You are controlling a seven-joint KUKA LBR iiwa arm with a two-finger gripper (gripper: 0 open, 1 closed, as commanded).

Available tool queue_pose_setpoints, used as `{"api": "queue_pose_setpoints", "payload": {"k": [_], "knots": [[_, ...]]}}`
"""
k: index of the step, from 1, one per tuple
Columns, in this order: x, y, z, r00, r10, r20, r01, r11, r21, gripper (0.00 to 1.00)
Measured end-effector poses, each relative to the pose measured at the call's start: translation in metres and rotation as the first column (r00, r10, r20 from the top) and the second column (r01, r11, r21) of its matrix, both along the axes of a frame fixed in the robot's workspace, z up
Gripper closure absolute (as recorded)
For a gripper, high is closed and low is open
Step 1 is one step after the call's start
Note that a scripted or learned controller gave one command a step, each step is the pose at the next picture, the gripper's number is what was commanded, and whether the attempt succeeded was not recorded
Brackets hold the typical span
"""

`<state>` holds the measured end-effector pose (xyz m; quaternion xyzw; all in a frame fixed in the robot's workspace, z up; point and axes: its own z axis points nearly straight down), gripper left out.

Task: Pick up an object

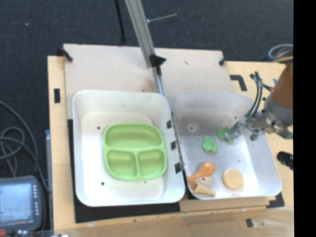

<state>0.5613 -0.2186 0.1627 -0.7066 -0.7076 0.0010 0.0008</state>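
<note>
Worktop (pixel 58 132) carries two white bins side by side. Left bin (pixel 89 107) holds a green three-section tray (pixel 134 150), sitting roughly centre, flat, nothing in it that I can see.

Right bin (pixel 197 107) has all the candidates, bunched in its 4–6 o'clock half, probably slid there because the floor looks dished. Arm (pixel 281 100) comes in from 3 o'clock over the bin's right rim, orange band visible, top of it cut off by the frame edge.

Small stuff, largest first: tan disc (pixel 233 179) at 5 o'clock, orange spoon-like piece (pixel 203 171) at 6 o'clock, a wafer-cone thing (pixel 203 188) just below it near the front rim, a green clover-shaped piece (pixel 209 143) near bin centre.

Claw (pixel 231 134) is low in the bin, at about 3 o'clock from centre, and pinches a small green block (pixel 225 134) at its tip. That looks like the pick target. Can't tell if it's lifted or still touching the floor.

Hard to read: finger outline blurs into the block, cone vs. spoon contact unclear, cables at the wrist hide part of the rim.
</note>
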Motion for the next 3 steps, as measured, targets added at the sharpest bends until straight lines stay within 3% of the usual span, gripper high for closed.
{"api": "queue_pose_setpoints", "payload": {"k": [1, 2, 3], "knots": [[-0.004, 0.009, -0.049, 1.0, -0.001, 0.0, 0.001, 1.0, 0.0, 0.0], [-0.003, 0.008, -0.06, 1.0, -0.004, 0.005, 0.004, 1.0, -0.002, 0.0], [-0.002, 0.006, -0.049, 1.0, -0.008, 0.009, 0.008, 1.0, -0.003, 1.0]]}}
